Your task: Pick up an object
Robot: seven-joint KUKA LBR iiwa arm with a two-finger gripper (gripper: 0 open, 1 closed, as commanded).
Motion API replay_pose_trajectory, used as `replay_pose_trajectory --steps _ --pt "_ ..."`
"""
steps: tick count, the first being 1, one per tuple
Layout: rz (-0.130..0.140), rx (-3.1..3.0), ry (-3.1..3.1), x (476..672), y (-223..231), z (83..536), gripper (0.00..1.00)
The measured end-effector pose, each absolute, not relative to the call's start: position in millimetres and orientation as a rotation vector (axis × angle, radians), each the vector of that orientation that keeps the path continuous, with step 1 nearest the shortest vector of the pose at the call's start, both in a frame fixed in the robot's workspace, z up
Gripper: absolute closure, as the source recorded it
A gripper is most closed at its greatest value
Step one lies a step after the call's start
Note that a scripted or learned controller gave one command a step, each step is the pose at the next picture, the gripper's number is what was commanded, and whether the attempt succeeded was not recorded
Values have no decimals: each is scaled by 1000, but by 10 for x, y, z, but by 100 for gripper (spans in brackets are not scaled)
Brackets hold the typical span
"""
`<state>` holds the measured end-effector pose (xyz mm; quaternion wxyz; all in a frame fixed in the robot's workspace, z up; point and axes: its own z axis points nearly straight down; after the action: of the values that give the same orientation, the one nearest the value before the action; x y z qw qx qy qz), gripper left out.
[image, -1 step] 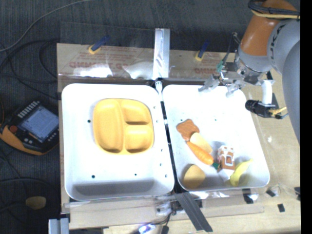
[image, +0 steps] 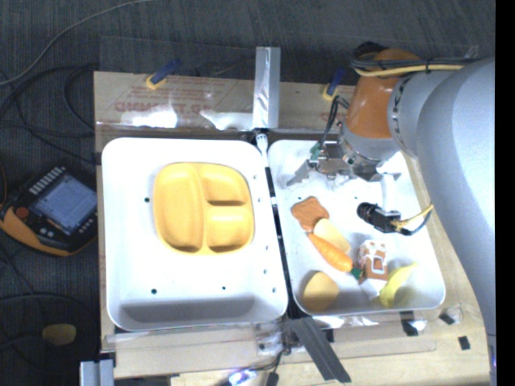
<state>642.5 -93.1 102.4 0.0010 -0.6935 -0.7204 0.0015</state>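
Camera view puts our gripper (image: pixel 322 167) low over the upper part of the right bin (image: pixel 426 292), and we cannot tell its state from this angle. Just below it lie a brown toast-like piece (image: pixel 309 211), a carrot (image: pixel 331 252) and a pale roll (image: pixel 330 233), close together. Farther down we see a small house-shaped toy (image: pixel 372 260), a yellow-green fruit (image: pixel 396 284) and a tan round piece (image: pixel 320 290). Our left bin (image: pixel 129 296) holds a yellow divided tray (image: pixel 203 207).
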Motion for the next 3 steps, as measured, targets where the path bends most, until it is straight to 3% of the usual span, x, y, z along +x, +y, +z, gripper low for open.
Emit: replay_pose_trajectory --steps 1,2,3 --pt "-6 -2164 -2286 5534 -1079 890 0" --pt "-11 -2166 -2288 5550 -1078 991 100" --pt "7 -2574 -1804 5657 -867 2310 100"
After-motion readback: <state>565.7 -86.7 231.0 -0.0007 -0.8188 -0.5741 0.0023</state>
